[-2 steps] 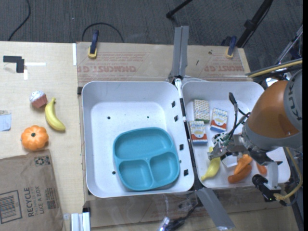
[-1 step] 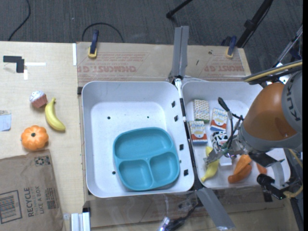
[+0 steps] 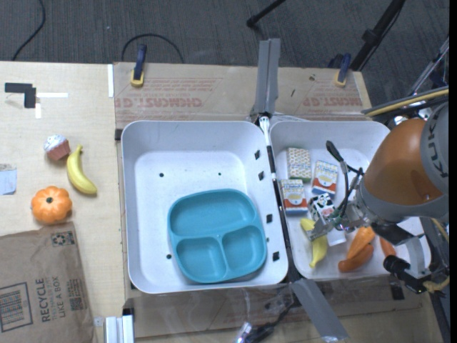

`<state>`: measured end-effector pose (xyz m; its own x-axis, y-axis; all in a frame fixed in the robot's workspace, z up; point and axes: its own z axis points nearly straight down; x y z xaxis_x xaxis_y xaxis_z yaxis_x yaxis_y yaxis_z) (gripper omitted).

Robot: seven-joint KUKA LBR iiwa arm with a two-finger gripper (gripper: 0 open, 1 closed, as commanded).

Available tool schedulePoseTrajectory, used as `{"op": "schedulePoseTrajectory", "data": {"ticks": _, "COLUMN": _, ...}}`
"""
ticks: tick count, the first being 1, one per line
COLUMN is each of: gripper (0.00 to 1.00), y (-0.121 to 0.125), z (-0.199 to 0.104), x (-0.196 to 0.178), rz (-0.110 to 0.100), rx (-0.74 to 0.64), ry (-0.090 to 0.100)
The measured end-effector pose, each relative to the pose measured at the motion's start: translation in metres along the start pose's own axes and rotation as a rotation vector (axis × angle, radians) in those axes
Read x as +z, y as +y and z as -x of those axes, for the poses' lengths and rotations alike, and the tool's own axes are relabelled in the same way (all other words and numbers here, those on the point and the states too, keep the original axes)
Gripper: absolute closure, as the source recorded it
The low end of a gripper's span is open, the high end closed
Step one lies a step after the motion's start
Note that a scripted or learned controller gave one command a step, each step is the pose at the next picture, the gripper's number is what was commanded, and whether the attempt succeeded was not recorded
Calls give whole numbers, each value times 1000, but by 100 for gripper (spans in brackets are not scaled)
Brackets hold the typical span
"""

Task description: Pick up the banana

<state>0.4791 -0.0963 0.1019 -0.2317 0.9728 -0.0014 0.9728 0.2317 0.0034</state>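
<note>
One banana lies in the right bin; we see the gripper just above it, its grip we cannot tell.

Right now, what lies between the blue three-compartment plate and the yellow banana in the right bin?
In the camera view, the bins' adjoining white walls separate the blue three-compartment plate from the yellow banana.
</note>
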Motion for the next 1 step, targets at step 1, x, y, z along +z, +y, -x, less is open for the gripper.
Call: {"op": "schedulePoseTrajectory", "data": {"ticks": 1, "gripper": 100, "y": 12, "z": -52, "x": -116, "rz": -6, "rx": 137, "ry": 0}}
